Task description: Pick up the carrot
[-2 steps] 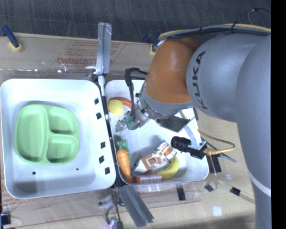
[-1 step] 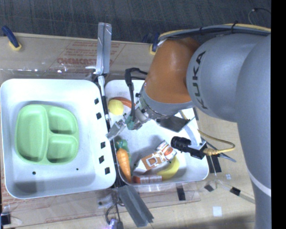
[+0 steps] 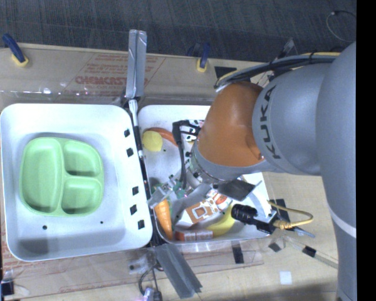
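Observation:
The carrot (image 3: 163, 215) is short and orange. It lies against the left wall of the right bin (image 3: 164, 115), near the bin's front corner. My gripper (image 3: 179, 190) hangs low in this bin, just above and to the right of the carrot, under the orange wrist band (image 3: 230, 130). The grey arm covers much of the bin's right half. Nothing of the carrot is lifted; it rests on the bin floor.
A yellow round fruit (image 3: 152, 141) and an orange piece (image 3: 170, 135) lie at the bin's back left. A white and orange box (image 3: 203, 211), a banana (image 3: 224, 226) and a brown stick (image 3: 193, 236) crowd the front. A green divided plate (image 3: 62, 174) sits in the left bin (image 3: 12, 231).

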